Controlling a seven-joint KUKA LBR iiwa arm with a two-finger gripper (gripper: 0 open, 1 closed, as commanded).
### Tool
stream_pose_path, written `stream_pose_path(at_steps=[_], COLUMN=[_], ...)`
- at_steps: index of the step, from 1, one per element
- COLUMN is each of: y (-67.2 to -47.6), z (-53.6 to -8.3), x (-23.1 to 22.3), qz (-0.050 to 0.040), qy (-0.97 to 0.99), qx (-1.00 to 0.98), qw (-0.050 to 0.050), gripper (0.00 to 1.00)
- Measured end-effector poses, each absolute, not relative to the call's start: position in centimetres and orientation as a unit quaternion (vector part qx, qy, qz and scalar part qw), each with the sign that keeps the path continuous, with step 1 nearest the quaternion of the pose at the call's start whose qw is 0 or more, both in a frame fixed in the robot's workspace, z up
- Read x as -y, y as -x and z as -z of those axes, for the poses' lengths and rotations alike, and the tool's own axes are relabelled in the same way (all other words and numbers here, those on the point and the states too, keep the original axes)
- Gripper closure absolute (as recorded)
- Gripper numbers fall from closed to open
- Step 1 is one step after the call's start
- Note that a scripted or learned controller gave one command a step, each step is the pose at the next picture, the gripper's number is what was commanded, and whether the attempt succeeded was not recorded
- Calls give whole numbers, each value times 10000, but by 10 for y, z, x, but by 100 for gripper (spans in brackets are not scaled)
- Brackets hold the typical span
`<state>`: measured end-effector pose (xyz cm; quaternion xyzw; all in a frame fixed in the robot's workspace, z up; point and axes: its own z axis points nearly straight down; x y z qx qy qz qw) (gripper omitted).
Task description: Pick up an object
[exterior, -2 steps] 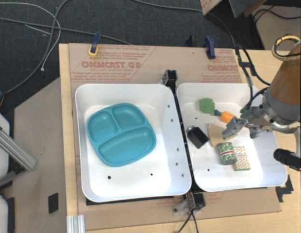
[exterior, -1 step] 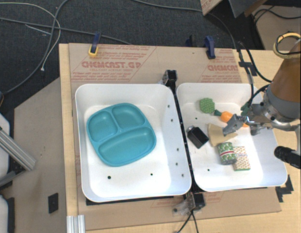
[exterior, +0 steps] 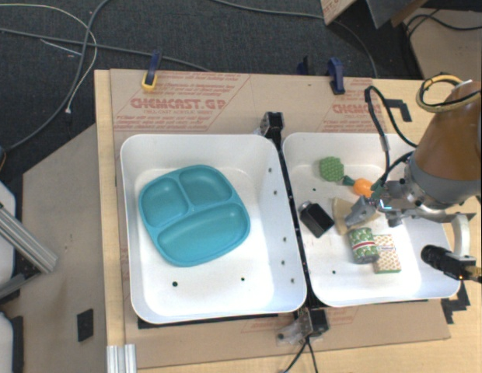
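Two shallow white bins sit side by side on a brown cardboard-covered bench, seen from above at a slant. The left bin (exterior: 148,286) holds a turquoise plastic plate (exterior: 194,214) with three moulded compartments, lying flat near its middle.

The right bin (exterior: 334,286) holds the small objects. Taking a black rectangular block (exterior: 316,218) as the landmark: it lies tilted near the bin's left wall. Above and just right of it is a green, bumpy, rounded toy (exterior: 330,169) with a short orange handle (exterior: 361,185) pointing down-right. Right of the block lies a tan, flat, angular piece (exterior: 344,208). Below-right of the block stands a small can (exterior: 363,245) with a green, white and red label, and touching its right side is a small packet (exterior: 387,255) with a pale speckled pattern and red edge.

The grey arm with its orange band reaches in from the right. Its gripper (exterior: 364,212) hangs right of the block, directly above the can; whether it is released or clenched cannot be told.
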<state>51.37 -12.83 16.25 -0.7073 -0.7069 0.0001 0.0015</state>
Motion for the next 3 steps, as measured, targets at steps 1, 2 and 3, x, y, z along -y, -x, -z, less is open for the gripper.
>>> stream_pose_path(at_steps=[1,2,3], y=[-509,-511,-513], z=[-117,-87,-101], x=[134,135,136], qz=[-9,7,28], qy=[7075,7076,7076], qx=[7067,7066,7066], qw=[26,-19,-60], gripper=[0,0,100])
